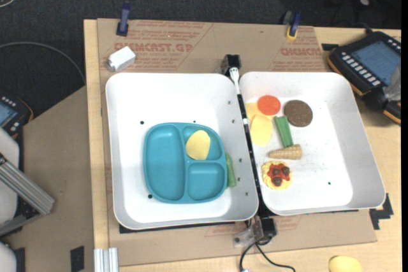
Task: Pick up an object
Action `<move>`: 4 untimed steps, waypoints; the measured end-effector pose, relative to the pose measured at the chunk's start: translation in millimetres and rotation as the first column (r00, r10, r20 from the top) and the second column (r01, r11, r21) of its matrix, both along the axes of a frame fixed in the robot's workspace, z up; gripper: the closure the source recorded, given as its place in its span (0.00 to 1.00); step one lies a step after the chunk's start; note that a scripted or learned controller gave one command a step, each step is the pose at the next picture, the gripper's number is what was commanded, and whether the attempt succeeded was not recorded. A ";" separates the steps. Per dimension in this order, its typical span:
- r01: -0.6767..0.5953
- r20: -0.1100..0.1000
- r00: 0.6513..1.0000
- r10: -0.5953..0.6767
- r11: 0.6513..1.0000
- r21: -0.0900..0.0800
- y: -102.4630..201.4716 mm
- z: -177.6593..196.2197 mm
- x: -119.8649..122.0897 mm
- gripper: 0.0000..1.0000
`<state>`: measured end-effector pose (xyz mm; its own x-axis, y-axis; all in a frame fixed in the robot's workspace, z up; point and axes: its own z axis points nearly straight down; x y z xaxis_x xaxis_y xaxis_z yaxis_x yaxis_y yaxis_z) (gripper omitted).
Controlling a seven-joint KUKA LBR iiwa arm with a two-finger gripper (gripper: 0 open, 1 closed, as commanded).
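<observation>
Camera view looks down on a brown bench [178,41] with two shallow white bins side by side. The left bin [124,137] holds a teal divided plate [167,165]. A pale yellow piece [198,144] lies in the plate's upper right compartment, and a thin green piece [230,171] lies against the plate's right edge. The objects that can be picked are mostly in the right bin [338,156], gathered in its left half. An orange-red disc [268,104] is beside a brown disc [298,113]. Below them a flat yellow slice [261,129] lies just beside a green stick [283,130]. Under the stick lies a tan cone [285,152] on its side, its tip pointing left. Nearest the front wall is a small yellow round with red bits [276,175]. Two blue clamps [123,18] hold the far edge of the bench, and a small white block [121,58] lies near the left one. A black handheld device [373,60] rests at the right.
</observation>
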<state>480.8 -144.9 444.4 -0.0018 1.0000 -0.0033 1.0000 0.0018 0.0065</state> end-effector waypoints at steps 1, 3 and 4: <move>0.003 -0.016 1.000 -0.002 1.000 0.006 7.5 -107.6 -2.2 1.00; 0.004 -0.011 1.000 -0.004 1.000 0.004 76.2 -167.3 -0.3 1.00; -0.009 0.009 1.000 0.009 1.000 0.006 157.0 -46.4 -0.3 1.00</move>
<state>480.6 12.0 398.0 -0.0109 0.9999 0.0029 0.9998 0.0109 0.0155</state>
